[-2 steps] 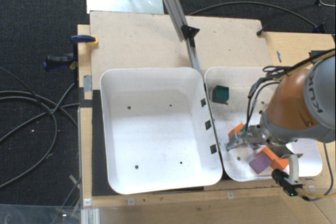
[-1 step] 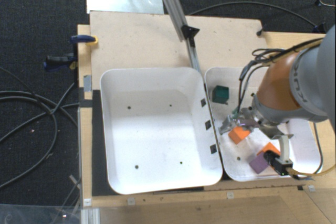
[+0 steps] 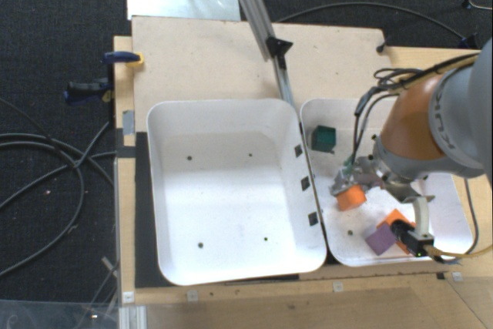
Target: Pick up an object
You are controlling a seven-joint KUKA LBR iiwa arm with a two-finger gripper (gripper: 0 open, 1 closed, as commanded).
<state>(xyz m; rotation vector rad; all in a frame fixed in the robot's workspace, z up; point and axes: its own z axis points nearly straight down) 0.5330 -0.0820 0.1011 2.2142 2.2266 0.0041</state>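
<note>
While the left bin [image 3: 223,189] is sitting bare-floored against its neighbour, all the loose pieces are lying in the right bin [image 3: 461,223], so the arm is working on that side, reaching in from the right. Moving rightward across the shared wall, a dark green block [image 3: 323,138] is resting near the right bin's far left corner, well apart from the other pieces. Nearer the front, an orange object [image 3: 351,198] is lying on the bin floor, and the gripper [image 3: 348,182] is hanging directly over it, touching or very nearly touching its top; this looks like the piece being targeted, since the tool is centred on it rather than on the others. Whether the tool is released or clenched I cannot tell, because the wrist is covering it from above, and nothing is showing the orange object lifted off the floor. Further right, a purple block [image 3: 379,240] is lying near the front wall, with a second orange piece [image 3: 396,220] just beside it. The arm [image 3: 443,123] is leaning in over the bin's right half, its cables looping above the wrist.
</note>
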